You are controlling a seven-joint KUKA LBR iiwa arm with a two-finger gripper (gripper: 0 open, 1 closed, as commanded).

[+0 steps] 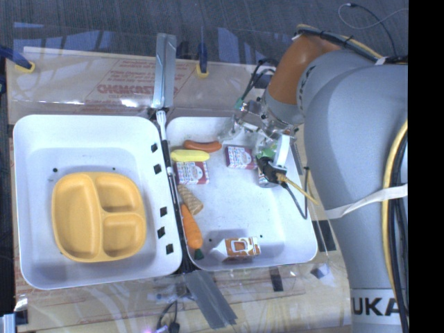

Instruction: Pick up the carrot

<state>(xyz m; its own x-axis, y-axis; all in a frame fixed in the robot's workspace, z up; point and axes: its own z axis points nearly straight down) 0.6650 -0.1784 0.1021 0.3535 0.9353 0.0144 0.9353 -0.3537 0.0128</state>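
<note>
The carrot [191,228] lies by the right bin's [295,238] left wall, well apart from the gripper [244,125]; its opening I cannot tell.

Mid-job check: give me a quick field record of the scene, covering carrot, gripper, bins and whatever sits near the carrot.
carrot: lying along the right bin's left wall, toward the front, not held
gripper: over the right bin's back edge, apart from the carrot
right bin: holds the carrot and other toy foods
carrot's neighbours: bread piece just behind it, orange carton to its right
left bin: holds a yellow divided tray
</note>
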